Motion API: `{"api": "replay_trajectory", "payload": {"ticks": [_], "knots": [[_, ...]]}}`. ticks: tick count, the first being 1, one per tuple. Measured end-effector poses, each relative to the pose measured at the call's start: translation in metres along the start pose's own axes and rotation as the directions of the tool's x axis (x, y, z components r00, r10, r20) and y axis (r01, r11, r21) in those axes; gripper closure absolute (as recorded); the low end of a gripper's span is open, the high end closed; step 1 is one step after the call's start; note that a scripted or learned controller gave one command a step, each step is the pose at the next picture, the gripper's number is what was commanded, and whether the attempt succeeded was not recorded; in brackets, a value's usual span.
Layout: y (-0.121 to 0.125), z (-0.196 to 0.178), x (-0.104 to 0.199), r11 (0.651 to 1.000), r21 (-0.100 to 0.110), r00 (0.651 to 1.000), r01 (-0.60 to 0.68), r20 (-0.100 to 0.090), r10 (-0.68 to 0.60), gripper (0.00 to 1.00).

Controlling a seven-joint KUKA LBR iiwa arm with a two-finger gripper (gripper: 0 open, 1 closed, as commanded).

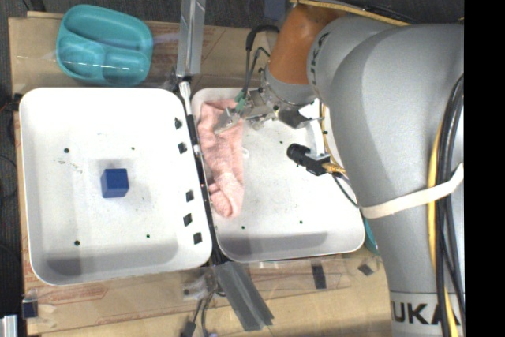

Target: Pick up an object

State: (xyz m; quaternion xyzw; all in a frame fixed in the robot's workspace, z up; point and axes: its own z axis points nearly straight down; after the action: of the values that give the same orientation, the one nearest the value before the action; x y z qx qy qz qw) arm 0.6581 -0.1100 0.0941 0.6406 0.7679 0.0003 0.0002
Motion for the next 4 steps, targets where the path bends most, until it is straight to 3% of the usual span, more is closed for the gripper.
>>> {"api": "replay_trajectory", "payload": {"ticks": [1,2,3,4], "knots": [[-0.061,0.000,-0.002,0.999,-0.001,0.999,0.043,-0.001,-0.043,0.00],[-0.002,0.000,-0.012,0.999,-0.001,0.999,0.040,0.001,-0.040,0.00],[0.001,0.000,0.011,0.982,0.002,0.982,0.190,0.000,-0.190,0.00],[-0.039,0.000,0.011,0.983,0.000,0.983,0.181,0.000,-0.181,0.00]]}}
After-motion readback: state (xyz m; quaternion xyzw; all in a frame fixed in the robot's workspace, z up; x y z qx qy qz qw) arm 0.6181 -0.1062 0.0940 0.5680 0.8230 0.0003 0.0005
